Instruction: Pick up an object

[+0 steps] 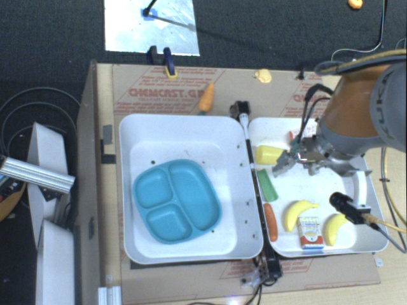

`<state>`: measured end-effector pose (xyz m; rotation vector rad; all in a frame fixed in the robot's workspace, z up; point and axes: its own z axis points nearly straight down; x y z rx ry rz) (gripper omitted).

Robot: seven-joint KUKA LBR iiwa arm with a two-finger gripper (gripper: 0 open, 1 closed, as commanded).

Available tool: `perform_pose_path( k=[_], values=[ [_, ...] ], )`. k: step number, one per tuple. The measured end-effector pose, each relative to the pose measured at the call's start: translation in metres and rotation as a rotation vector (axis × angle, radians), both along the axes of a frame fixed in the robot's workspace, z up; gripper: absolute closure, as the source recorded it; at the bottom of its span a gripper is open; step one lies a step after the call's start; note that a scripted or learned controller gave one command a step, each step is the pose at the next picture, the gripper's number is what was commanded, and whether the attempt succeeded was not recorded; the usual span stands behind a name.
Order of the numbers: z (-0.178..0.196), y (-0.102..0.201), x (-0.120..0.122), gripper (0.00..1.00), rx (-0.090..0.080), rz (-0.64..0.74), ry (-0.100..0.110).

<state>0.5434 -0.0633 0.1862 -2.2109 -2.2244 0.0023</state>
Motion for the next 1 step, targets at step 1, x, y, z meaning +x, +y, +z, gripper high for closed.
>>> perform_pose_path(
  k=[1],
  values=[
    [-0.0023, -0.0137, -0.0596, 0.0, -0.002, -0.008, -0.001]
  ],
)
